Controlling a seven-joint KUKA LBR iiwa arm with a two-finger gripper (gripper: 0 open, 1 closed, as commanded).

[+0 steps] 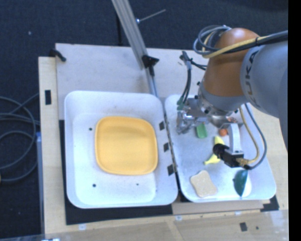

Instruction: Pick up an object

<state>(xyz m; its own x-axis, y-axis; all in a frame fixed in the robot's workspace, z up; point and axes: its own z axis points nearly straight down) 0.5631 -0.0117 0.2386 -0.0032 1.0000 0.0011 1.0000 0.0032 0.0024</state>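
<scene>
My gripper [184, 123] hangs low over the left part of the right bin [188, 157], under the grey arm's orange band. Just right of it lies a small green object [201, 131]. Further right I see a small orange piece [223, 132] and a yellow banana-like toy [215, 153]. A tan bread-slice shape [204, 184] rests near the bin's front. A teal object [240, 182] lies at the front right. I see nothing between the gripper's fingers.
The left bin [80, 134] holds a square yellow plate [126, 145]. A slanted metal pole [132, 31] rises behind the bins. Cables loop along the arm's right side above the bin, and a black cable lies off the bench at left.
</scene>
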